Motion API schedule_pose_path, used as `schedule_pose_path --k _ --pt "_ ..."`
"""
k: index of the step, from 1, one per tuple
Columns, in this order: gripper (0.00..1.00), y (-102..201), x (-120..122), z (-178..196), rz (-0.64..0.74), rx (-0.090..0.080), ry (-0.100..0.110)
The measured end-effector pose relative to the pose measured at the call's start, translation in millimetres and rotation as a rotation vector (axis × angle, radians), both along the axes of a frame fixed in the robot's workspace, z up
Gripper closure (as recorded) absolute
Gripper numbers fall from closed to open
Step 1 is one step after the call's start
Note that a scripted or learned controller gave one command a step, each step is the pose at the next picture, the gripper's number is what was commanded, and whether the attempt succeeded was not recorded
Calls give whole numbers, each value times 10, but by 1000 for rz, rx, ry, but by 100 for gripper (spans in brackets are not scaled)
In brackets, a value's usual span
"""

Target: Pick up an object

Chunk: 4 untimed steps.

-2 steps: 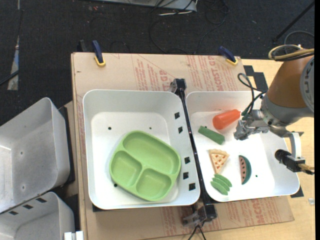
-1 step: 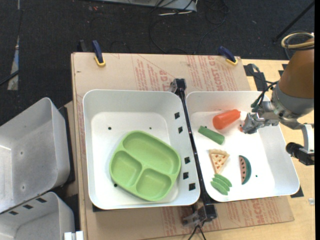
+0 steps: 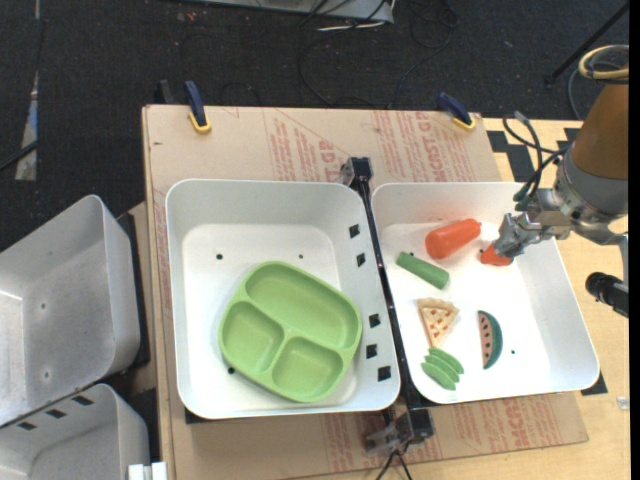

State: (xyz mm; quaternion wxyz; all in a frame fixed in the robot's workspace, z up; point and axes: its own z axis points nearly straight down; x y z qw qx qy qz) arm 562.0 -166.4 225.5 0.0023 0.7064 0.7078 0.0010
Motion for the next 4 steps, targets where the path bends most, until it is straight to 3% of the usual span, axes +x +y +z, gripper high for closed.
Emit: schedule_pose_path --k 1,3,4 --pt "100 468 -163 -48 4 4 6" --pt "100 1501 -174 -32 6 4 6" --pt "100 2023 -295 -120 6 4 8"
